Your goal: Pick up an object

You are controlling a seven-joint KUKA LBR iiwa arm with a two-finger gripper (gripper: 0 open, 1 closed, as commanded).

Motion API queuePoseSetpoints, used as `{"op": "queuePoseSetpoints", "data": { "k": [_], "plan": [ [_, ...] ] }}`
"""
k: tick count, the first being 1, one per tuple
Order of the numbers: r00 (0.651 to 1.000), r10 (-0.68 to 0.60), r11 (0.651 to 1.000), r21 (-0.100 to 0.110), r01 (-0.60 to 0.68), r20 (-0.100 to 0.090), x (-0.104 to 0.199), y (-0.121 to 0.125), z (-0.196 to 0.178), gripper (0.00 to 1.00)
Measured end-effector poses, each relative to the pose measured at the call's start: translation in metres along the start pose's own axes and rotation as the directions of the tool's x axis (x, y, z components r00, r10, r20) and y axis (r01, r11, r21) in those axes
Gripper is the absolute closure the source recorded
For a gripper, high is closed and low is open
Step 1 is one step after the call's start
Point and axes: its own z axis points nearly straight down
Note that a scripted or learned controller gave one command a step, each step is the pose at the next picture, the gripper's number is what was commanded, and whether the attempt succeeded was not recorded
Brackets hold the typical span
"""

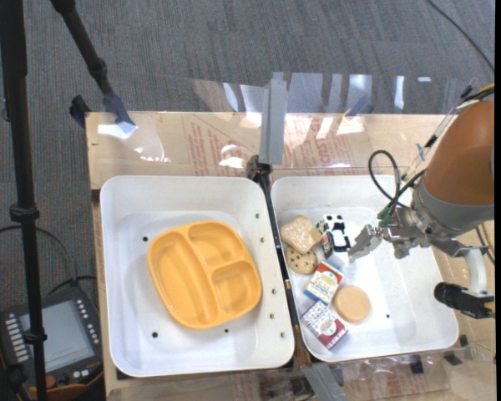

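We see the grey arm with its orange band (472,153) reaching in from the right over the right-hand shallow white bin (417,324), its two-finger gripper (359,247) hanging low above the bin floor, just right of a cluster of small objects. We cannot tell how far the fingers are parted, and nothing shows between them. Nearest the gripper sits a small black-and-white toy figure (336,232), just to its left. Beside that lies a tan slice of toy bread (301,233), overlapping a brown speckled round cookie (301,261) below it. Further down the same bin we find a small blue-and-yellow printed carton (323,285), a flat round peach-coloured disc (351,303) just right of it, and a red-and-white printed packet (324,324) at the bottom of the group. In the left-hand white bin (125,207) a yellow plastic divided plate (204,272) with three compartments lies on its own, well apart from the gripper.
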Motion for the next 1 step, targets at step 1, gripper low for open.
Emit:
{"op": "queuePoseSetpoints", "data": {
  "k": [1],
  "plan": [
    [1.000,0.014,1.000,0.000,-0.014,0.001,0.0081,0.0646,0.0803,0.00]
  ]
}}
